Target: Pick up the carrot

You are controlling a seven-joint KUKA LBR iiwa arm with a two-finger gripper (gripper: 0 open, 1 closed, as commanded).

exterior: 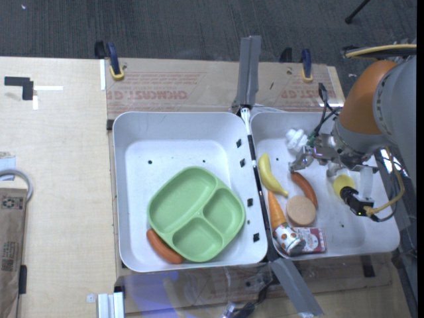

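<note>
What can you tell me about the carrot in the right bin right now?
The carrot is a plain orange, tapered piece that looks like smooth plastic toy food. It lies flat on the floor of the right bin, close along the left wall, lengthwise from back to front. The banana meets its far end, a round tan disc sits against its right side, and its near end reaches a small can. The gripper hovers apart from it.

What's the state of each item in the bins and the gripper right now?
carrot: lying flat in right bin, by the left wall, not held
banana: lying flat, above the carrot
sausage: lying just below the gripper
round bun: flat, beside the carrot
can: on its side, front of right bin
green plate: upright in left bin
gripper: over right bin, holding nothing visible
</note>
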